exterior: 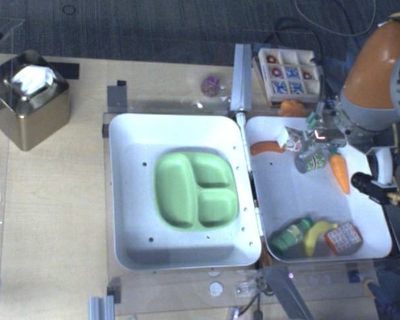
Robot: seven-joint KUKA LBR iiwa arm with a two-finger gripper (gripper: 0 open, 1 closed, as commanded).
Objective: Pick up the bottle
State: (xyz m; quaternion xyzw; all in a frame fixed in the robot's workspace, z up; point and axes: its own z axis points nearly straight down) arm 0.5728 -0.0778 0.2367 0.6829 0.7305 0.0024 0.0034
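Jaws (315, 153) state unclear – over right bin (380, 245); wooden bench (47, 232), dark carpet (153, 12).

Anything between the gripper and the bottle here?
Nothing visible. The gripper is at the right bin's far end; the bottle lies at its near edge beside a banana, bare floor between.

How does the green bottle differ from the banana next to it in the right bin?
The green bottle is dark green with a yellow label band; the banana is plain yellow. The bottle is stubby and straight; the banana is slimmer and curved. The bottle lies nearer the bin's left wall; the banana lies between it and the red box. Both lie on their sides at the right bin's near end, touching.
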